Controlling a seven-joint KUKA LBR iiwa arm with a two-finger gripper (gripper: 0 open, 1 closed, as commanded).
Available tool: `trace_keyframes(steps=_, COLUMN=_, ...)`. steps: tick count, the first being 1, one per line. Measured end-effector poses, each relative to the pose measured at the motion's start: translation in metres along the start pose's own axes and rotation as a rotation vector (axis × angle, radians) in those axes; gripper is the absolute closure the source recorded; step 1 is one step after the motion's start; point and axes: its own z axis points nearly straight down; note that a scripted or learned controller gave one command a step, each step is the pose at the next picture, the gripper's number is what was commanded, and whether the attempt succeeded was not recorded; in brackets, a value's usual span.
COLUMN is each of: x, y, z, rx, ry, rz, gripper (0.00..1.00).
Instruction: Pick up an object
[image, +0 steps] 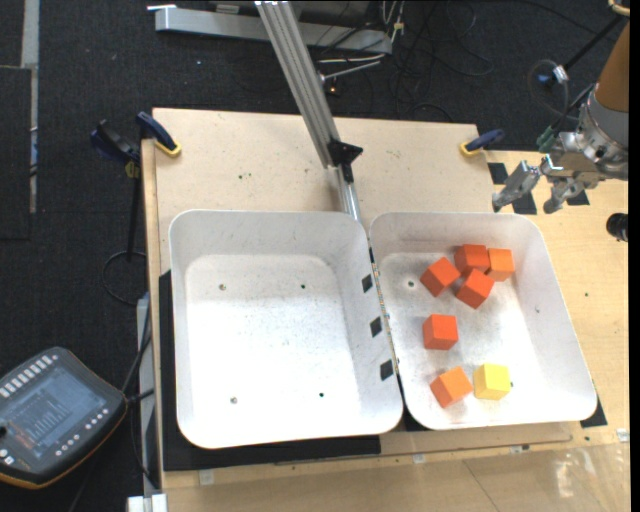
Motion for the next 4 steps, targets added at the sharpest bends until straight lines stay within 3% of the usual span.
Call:
trace_keyframes(steps=1, x=0.0, y=0.001, z=-0.003, rx=-0.004, ry=-0.002, rz=-0.002, gripper=0.0)
trace_keyframes(steps=3, x=-0.007, y=-0.001, z=0.113, rx=0.001, ry=0.0, rz=-0.001, gripper=0.0)
trace_keyframes(steps=4, x=-0.012, y=0.006, z=0.15, rx=-0.019, ry=-0.006, rz=0.0, gripper=0.0)
